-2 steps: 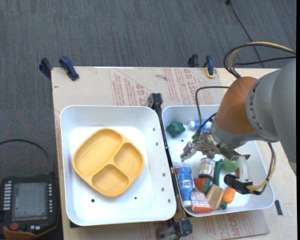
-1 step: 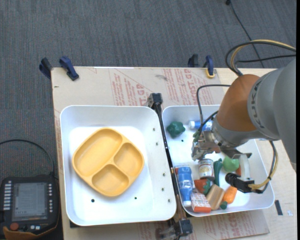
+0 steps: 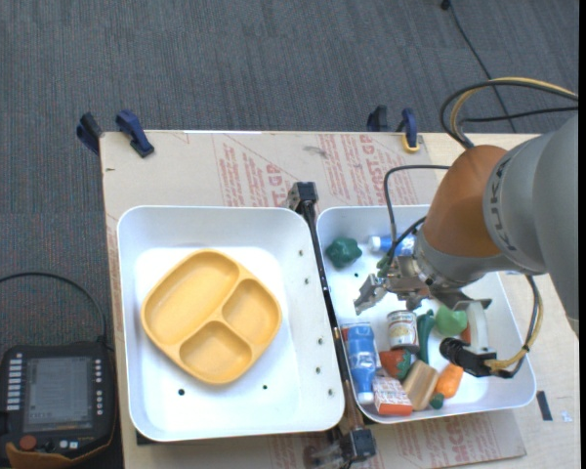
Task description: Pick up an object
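My gripper hangs over the right bin with its fingers spread and nothing between them. I judge the small jar the nearest pick: it stands upright just beside the fingertips, toward the bin's near edge. The blue tube lies lengthwise alongside it.

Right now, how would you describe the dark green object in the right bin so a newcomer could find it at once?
Start at the right bin, the crowded one under the arm. Look to its far left corner, near the divider between the bins: the dark green lump lies there on bare white floor. Unlike the items heaped at the near end, it sits alone, left of the gripper.
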Action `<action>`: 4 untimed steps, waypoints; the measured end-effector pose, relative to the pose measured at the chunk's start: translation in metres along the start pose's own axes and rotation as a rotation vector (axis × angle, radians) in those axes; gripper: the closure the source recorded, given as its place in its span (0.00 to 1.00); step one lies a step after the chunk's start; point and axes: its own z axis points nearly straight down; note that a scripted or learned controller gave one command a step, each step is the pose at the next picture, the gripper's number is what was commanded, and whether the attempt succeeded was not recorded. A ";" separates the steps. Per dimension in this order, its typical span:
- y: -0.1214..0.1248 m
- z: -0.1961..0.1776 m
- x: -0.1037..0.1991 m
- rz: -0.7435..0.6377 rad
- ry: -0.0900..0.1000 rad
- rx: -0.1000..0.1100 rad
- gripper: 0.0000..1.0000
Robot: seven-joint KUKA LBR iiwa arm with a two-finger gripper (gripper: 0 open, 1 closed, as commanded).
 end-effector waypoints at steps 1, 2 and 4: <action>0.000 -0.009 0.000 0.001 0.001 0.002 1.00; 0.000 -0.009 0.000 0.002 0.001 0.002 0.00; -0.011 0.008 0.001 -0.006 0.000 -0.005 1.00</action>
